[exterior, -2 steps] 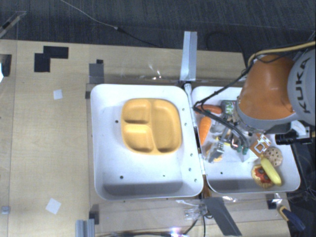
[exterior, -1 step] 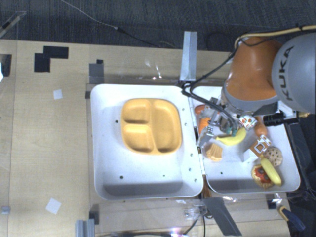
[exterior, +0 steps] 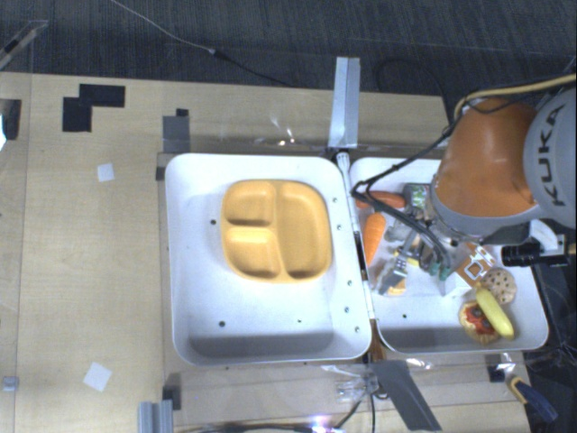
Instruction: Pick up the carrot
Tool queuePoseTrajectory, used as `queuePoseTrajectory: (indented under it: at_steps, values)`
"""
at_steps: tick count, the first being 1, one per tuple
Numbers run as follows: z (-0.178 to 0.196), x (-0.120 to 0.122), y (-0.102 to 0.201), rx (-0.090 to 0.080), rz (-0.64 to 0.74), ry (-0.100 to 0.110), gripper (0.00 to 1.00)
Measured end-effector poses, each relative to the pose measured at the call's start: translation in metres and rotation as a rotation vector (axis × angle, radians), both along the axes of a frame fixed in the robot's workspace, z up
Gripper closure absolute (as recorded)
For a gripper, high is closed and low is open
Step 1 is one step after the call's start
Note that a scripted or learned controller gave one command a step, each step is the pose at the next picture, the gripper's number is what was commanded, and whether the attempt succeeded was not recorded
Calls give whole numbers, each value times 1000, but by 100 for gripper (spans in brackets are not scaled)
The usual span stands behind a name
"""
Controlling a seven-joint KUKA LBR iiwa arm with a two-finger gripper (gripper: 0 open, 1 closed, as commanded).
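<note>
Camera view: arm over right bin, carrot at that bin's left wall

Bench (exterior: pixel 81 269): pale wood surface, carrying two shallow white bins side by side. A few black marks sit toward its far left corner, small pale squares lie on its left part.

Arm (exterior: pixel 491 165): enters from the right. Orange band above the wrist is the biggest thing over the right bin; grey housing with KUKA lettering at the right edge. A black cable loops from the arm toward the divide between the bins.

Left bin (exterior: pixel 194 323): white, rounded corners. It holds one yellow compartment plate (exterior: pixel 275 228), three sections, lying flat near the bin's middle, slightly toward the far side.

Right bin (exterior: pixel 424 327): white, mostly covered by the arm in its far half. Near floor is bare in the middle.

Gripper (exterior: pixel 397 264): hangs below the wrist, over the left-centre of the right bin, metal parts and wiring crowded together. Whether it is apart or together, I cannot tell; detail is too small and cluttered.

Carrot (exterior: pixel 373 236): orange, lying lengthwise along the left wall of the right bin, thin end pointing to the near side. It sits just beside the gripper, on its left. Contact cannot be judged. A second orange piece (exterior: pixel 388 200) lies crosswise just beyond it, partly under the arm.

Banana (exterior: pixel 495 312): yellow, near right corner of the right bin, resting over a red-and-yellow item (exterior: pixel 475 323). A brown speckled round item (exterior: pixel 499 283) touches it on the far side.
</note>
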State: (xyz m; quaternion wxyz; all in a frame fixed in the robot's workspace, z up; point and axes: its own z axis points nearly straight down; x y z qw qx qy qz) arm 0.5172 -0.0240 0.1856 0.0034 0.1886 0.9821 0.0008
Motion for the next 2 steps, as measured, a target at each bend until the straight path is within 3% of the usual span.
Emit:
queuePoseTrajectory:
  at_steps: [1,2]
  values:
    - [0,31,42,2,-11,-1,0]
    - [118,-27,-15,-1,-24,-13,0]
